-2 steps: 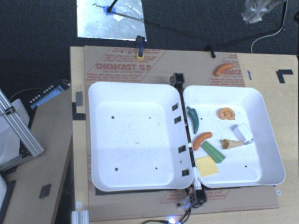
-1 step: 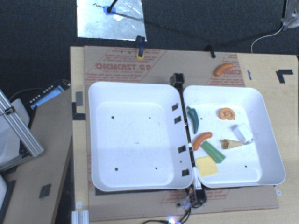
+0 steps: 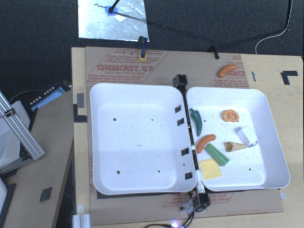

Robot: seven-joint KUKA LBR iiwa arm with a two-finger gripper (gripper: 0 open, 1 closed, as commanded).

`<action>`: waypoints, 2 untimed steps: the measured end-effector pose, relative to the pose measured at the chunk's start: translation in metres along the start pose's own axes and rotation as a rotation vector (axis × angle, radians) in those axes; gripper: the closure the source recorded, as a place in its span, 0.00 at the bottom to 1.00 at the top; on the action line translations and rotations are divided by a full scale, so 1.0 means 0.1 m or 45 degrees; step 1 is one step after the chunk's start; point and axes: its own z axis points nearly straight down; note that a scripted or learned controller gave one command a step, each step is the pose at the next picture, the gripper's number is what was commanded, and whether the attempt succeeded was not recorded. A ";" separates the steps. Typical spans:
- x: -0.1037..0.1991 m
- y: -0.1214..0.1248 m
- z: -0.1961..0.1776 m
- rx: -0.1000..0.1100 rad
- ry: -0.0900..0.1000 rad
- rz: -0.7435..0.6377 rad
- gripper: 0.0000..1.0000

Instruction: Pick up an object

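Seven small things lie in the right bin (image 3: pixel 273 127): green pepper (image 3: pixel 195 120), green stick (image 3: pixel 217 155), orange sausage (image 3: pixel 205 142), orange coil (image 3: pixel 230 115), yellow square (image 3: pixel 209 169), white block (image 3: pixel 246 136), tan cone (image 3: pixel 234 146) (too blurred to identify); a second sausage (image 3: pixel 227 71) lies on the bench (image 3: pixel 266 72) behind it

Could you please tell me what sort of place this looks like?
Probably a robotics lab's grasping bench: two shallow white plastic bins clamped side by side, small toy foods like an orange sausage, and a taped cardboard sheet underneath.
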 end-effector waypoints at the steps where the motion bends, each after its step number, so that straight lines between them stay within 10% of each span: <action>1: 0.02 -1.19 -0.18 -0.006 0.002 -0.002 1.00; 2: 0.05 -0.64 -0.13 -0.002 0.002 -0.014 1.00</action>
